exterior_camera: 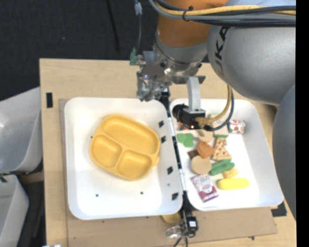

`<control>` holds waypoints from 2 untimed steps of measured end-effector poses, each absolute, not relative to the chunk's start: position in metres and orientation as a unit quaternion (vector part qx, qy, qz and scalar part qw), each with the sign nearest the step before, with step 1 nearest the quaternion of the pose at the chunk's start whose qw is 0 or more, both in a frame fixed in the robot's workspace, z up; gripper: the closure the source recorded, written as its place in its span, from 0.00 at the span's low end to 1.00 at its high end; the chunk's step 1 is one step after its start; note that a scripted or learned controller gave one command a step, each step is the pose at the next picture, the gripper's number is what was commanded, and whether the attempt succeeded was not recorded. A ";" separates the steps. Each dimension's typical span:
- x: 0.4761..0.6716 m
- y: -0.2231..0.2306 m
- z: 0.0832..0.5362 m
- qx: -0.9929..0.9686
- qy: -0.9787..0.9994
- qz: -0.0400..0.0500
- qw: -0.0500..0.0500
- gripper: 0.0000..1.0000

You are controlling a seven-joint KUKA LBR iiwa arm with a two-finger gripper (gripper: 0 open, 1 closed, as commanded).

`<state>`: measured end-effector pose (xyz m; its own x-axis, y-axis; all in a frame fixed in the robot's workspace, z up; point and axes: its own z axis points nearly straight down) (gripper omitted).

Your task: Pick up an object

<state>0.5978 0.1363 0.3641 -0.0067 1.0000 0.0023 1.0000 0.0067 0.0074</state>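
Observation:
My gripper (153, 90) hangs over the back rim of the left bin (77, 189), near the wall that divides the two bins. I see nothing held in it. A yellow divided plate (124, 146) lies in the middle of the left bin, below and left of the gripper. The right bin (262, 184) holds several small toy foods: a green piece (185, 139), a brown chunk (206, 149), a pizza slice (222, 149), a tan round cookie (200, 164), a green pickle (222, 167), a yellow banana (233, 183) and a pink packet (205, 187).
A red and white item (237, 126) lies at the back of the right bin. The grey arm covers the right bin's back right corner. The bench's wooden edge (51, 86) frames the bins. A small yellow thing (170, 218) peeks out below the front rim.

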 end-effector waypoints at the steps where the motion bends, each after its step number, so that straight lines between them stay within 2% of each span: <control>1: 0.579 0.228 0.377 0.703 0.711 0.000 -0.001 1.00; 2: 0.550 0.178 0.301 0.708 0.706 -0.007 -0.002 1.00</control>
<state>0.5497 0.1784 0.3011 0.0029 1.0000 -0.0070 0.9999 -0.0030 -0.0129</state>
